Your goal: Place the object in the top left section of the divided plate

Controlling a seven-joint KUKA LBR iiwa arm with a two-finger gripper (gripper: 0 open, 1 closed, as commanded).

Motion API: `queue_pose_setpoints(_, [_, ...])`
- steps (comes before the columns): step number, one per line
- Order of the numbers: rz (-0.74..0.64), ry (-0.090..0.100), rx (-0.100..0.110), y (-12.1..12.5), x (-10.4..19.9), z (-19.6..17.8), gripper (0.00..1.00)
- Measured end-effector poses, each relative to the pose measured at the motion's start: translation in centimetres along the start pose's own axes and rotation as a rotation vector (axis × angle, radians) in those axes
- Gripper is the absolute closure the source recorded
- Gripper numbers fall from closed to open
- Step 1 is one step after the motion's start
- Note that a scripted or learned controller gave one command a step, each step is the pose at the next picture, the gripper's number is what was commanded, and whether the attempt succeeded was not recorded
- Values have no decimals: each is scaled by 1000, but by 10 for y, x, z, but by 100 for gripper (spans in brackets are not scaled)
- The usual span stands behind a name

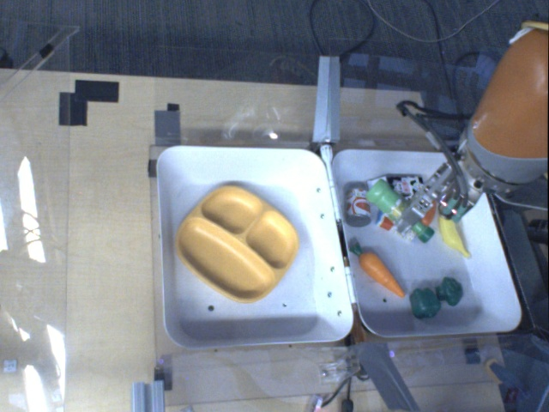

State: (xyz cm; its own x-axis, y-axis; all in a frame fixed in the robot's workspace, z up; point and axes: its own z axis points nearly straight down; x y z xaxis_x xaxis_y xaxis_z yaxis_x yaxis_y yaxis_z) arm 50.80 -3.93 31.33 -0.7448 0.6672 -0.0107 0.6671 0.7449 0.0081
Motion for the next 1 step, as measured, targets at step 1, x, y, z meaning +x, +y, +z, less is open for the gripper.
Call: queue_pose_setpoints(1, [-54, 8, 4, 53, 28, 82, 100])
